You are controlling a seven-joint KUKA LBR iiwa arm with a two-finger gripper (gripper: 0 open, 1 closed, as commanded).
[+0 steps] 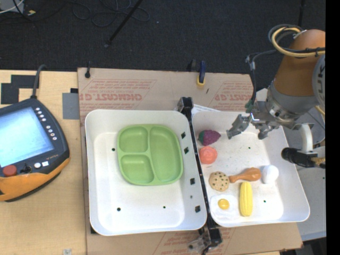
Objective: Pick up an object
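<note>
A robotics lab: two white bins (101, 142) sit on a cardboard-covered bench (133, 92). Left of the bins lies an orange teach pendant (29, 147) with a lit screen; behind them, loose cables (101, 7) trail over dark carpet.

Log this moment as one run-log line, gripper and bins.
two-finger gripper: open, holding nothing, above right white bin | toy foods in right bin untouched | green divided plate in left white bin
</note>
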